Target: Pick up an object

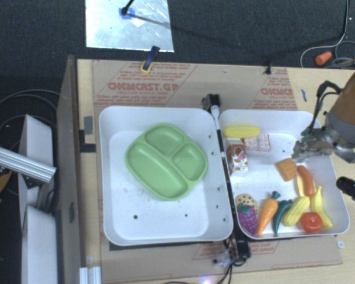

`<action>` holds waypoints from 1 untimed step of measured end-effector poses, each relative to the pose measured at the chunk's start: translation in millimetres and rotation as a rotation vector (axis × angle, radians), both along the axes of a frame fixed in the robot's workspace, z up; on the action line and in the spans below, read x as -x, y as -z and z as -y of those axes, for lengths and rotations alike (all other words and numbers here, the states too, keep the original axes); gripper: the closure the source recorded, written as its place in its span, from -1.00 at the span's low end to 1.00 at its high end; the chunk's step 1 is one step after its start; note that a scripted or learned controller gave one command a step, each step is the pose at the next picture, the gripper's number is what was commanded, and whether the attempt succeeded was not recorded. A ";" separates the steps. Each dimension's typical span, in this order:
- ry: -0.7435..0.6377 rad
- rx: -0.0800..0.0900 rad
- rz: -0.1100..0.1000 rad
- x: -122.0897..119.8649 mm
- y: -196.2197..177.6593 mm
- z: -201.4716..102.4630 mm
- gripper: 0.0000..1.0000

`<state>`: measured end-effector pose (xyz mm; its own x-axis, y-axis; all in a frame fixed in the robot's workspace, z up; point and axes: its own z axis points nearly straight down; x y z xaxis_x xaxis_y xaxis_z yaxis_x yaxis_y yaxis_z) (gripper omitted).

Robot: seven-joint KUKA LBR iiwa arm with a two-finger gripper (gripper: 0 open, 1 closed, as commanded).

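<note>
The likeliest target is judged to be the orange wedge-shaped piece, which lies on the floor of the right bin toward its right wall, about midway between the far and near edges. The gripper is seen just above and to the right of that piece, at the bin's right side, with the grey arm and its orange band reaching in over the right rim. Whether it is wide, narrow or closed on anything cannot be told from this view; nothing is visibly held.

A carrot-like orange stick lies just beside the wedge on its near-right side, so a descent is best centred on the wedge's far-left half, away from that neighbour. A straight drop with the jaws set across the wedge's narrower span is advised, followed by a vertical lift before any sideways travel, since the bin wall is close.

Farther along the near edge a yellow banana, a red tomato, a corn cob, a carrot and purple grapes are crowded together and are better avoided. Toward the far edge a yellow piece and two small cartons lie apart. In the left bin a green divided plate rests near the middle.
</note>
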<state>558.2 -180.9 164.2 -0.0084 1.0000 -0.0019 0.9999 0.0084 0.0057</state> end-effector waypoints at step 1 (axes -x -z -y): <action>0.003 -0.002 -0.002 2.8 -12.0 -8.7 1.00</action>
<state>555.3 -172.2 176.3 -0.0049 1.0000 -0.0002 1.0000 0.0049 0.0033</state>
